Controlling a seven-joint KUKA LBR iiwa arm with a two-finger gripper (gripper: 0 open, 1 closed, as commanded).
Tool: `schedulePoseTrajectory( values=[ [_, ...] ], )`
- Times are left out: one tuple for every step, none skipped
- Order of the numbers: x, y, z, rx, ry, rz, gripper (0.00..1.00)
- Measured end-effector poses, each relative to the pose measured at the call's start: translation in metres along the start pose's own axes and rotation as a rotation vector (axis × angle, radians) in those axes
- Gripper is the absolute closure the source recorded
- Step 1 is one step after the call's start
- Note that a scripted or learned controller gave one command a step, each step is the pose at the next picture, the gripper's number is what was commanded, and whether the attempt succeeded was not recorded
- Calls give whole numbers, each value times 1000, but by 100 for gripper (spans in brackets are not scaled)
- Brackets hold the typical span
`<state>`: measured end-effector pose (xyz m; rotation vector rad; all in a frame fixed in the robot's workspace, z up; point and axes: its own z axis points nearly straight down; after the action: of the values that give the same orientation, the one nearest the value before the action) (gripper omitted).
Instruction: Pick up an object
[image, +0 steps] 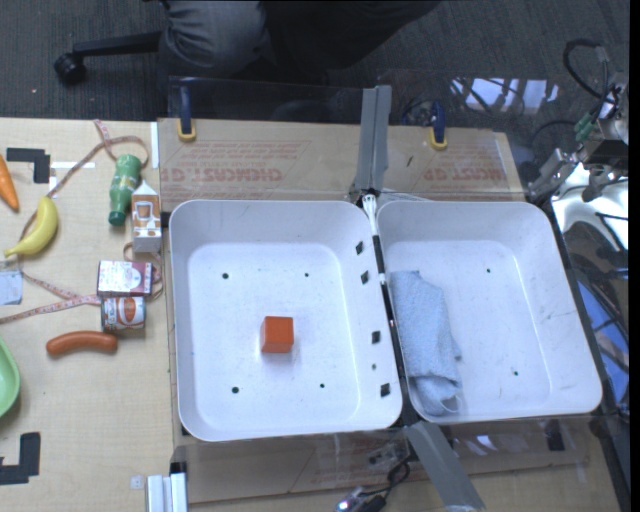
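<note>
Orange block (278, 334) sits alone mid-left bin (200, 400) — easy target. The grey cloth (425, 340) hugs the right bin's (560, 300) left wall — go there and it'll bunch or slip. Can't tell the jaws' state from here.

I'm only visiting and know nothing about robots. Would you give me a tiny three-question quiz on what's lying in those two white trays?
1. True or false: the small orange cube lies in the left white bin.
2. What lies in the right white bin? A) a crumpled grey-blue cloth B) a yellow banana C) a red sausage
3. Fill in: the cloth lies along the right bin's ____ wall.

Key: 1 true; 2 A; 3 left.
</note>
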<state>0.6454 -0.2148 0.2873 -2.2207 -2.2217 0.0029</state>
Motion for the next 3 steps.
schedulePoseTrajectory(
  values=[
    [21,15,193,-4,-1,-47,0],
    [-1,-55,104,0,1,278,0],
    [13,-91,21,1,0,645,0]
  ],
)
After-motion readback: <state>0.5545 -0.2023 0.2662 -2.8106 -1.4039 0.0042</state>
